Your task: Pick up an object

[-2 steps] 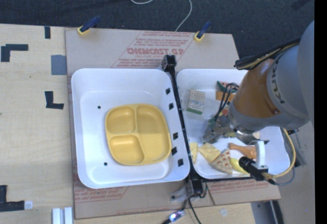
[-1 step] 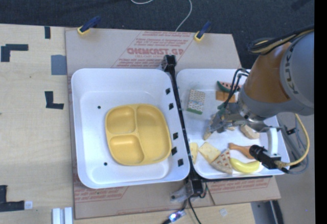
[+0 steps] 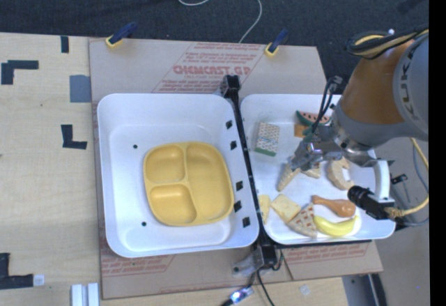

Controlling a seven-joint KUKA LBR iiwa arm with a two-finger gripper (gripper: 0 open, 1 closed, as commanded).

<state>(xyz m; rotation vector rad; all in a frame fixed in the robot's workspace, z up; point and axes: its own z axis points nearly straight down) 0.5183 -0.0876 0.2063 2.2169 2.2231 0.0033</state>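
The arm (image 3: pixel 380 99) covers the right bin's (image 3: pixel 275 228) upper right corner and is cut off by the frame's right side. Its gripper (image 3: pixel 304 158) hangs low over the middle of that bin; the fingers are dark and small against the clutter, and whether they are spread or closed cannot be told. Nothing is clearly seen between them.

Just below the gripper lies a cone (image 3: pixel 287 176), its point toward the near-left. A pale piece (image 3: pixel 339 173) beside it is partly under the wrist and hard to name. A green and red item (image 3: pixel 306 118) at the far side is half hidden by the arm.

A small box (image 3: pixel 266 138) lies near the divider (image 3: pixel 240 151), apart from the rest, with bare floor around it. Along the near wall a cheese wedge (image 3: pixel 285 207), a pizza slice (image 3: pixel 304 221), a banana (image 3: pixel 336 226) and a drumstick (image 3: pixel 334 206) crowd together, the banana right by the rim.

The left bin (image 3: pixel 115 158) holds a yellow tray (image 3: pixel 188 182), with bare floor on all sides.
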